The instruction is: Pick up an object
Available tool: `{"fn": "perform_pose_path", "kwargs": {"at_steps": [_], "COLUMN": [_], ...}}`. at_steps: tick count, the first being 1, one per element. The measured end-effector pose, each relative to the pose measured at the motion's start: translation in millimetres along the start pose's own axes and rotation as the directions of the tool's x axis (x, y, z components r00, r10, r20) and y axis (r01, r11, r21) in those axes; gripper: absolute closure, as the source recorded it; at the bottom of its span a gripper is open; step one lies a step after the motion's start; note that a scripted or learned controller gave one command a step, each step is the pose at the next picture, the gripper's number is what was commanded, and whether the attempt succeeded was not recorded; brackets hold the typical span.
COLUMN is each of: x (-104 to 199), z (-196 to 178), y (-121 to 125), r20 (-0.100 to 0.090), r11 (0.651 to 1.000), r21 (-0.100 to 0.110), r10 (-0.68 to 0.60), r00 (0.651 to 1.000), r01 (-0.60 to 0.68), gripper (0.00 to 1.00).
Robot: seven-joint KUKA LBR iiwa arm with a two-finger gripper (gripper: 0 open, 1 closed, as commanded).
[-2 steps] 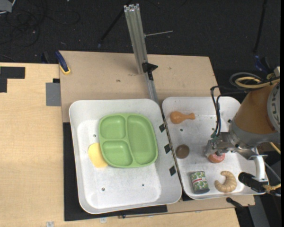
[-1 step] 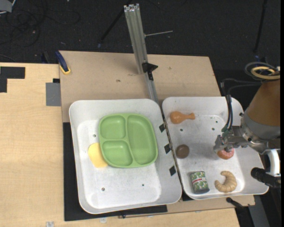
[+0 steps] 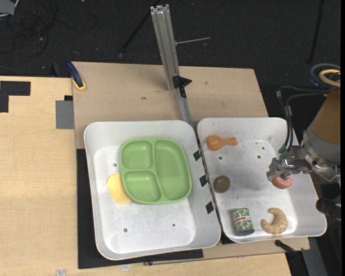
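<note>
claw [image 3: 282, 173] over right bin [image 3: 302, 134], grip state unclear, small round red-pink object [image 3: 283, 181] just beneath

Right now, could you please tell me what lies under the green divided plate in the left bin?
A yellow rounded object pokes out from beneath the green divided plate at its left edge; the plate covers the rest of it and the bin floor below.

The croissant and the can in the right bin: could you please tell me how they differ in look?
The croissant is tan and curved; the can is green with a pale rim and cylindrical. The croissant sits nearer the bin's right edge, the can to its left in the view. Both lie at the near end of the right bin, side by side and apart, with nothing touching them.
</note>
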State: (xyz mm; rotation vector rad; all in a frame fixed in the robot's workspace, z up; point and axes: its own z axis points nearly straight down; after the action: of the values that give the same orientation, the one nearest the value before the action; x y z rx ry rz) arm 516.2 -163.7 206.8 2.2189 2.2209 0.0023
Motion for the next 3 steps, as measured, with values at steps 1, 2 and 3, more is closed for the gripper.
{"fn": "perform_pose_path", "kwargs": {"at_steps": [1,2,3], "x": [-1,48,99], "z": [-53,-44,-32], "y": [1,26,46], "r20": [0.001,-0.002,-0.002], "r11": [1.0,1.0,1.0], "r21": [-0.001,0.004,0.005], "r10": [-0.001,-0.004,-0.004], "r00": [1.0,1.0,1.0], "r01": [0.001,0.004,0.004], "gripper": [1.0,1.0,1.0]}}
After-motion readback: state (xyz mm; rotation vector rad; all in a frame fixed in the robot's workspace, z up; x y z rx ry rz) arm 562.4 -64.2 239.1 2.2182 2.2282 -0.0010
